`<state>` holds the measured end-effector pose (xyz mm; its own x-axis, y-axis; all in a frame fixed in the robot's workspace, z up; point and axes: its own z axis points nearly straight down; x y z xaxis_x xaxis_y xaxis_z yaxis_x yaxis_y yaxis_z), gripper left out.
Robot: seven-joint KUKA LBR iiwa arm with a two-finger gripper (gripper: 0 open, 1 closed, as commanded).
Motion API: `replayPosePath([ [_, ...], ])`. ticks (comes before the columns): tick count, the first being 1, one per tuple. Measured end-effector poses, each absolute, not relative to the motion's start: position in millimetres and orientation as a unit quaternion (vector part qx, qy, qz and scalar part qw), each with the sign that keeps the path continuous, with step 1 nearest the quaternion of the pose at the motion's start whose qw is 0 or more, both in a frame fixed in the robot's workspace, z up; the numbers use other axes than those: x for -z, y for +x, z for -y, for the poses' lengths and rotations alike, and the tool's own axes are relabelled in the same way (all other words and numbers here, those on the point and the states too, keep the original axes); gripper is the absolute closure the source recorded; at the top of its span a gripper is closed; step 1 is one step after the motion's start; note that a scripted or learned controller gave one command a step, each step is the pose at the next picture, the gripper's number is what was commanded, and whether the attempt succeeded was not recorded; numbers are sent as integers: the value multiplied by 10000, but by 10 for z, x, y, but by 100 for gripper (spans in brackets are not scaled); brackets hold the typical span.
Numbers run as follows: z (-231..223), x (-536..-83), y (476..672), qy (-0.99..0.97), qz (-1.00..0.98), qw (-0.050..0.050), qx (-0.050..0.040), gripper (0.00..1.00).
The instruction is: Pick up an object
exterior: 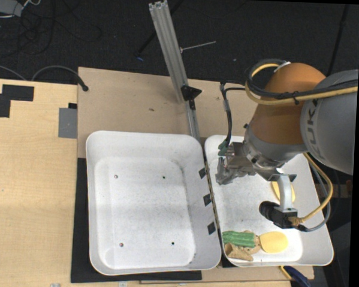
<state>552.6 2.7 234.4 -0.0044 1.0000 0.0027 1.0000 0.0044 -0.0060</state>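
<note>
While the tool (pixel 226 170) is hanging over the right bin (pixel 318 252), its opening impossible to tell, a green toy (pixel 239 238) is lying at five o'clock from it.

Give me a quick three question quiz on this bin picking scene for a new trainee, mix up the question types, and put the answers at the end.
1. True or false: the green object lies in the left bin.
2. Multiple choice: the yellow round object lies where in the right bin? A) far end B) near end, beside the green object C) under the gripper
3. Fill in: the gripper hangs over the right bin's ____ side, close to the divider between the bins.

Key:
1. False; it lies in the right bin.
2. B
3. left
</note>
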Motion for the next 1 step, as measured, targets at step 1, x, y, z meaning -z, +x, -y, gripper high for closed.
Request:
replayPosePath([
  [1,-586,-2408,5506,-7053,7089,19,-3,100],
])
